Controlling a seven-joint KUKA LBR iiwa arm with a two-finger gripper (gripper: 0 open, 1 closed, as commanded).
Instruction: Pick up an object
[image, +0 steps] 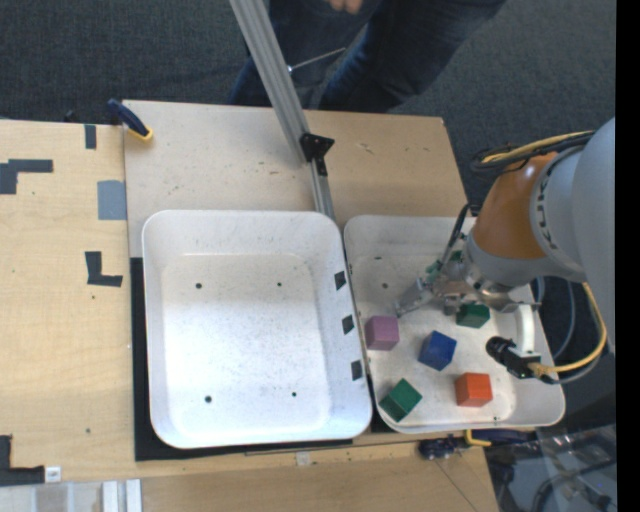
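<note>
So the arm (545, 215) comes in from the right side of the frame, grey with that orange band, and it's hunched over the right bin (400, 240). The gripper (425, 290) sits low in the middle of that bin, pointing toward the left. Honestly can't tell if the fingers are open or closed, they're just a small blurry grey bit from this angle, and I don't see anything between them.

Blocks are all in the right bin: a purple cube (382, 332) just below and left of the gripper, a blue cube (437, 350) to the right of the purple one, a green cube (402, 398) near the bin's lower edge, an orange cube (474, 389) toward the lower right, and a dark green block (473, 316) tucked right against the arm's wrist.

The left bin (160, 240) is the bigger white one filling the middle of the frame. Both sit on the wooden counter (220, 160), with a metal pole (280, 80) slanting down from the top.
</note>
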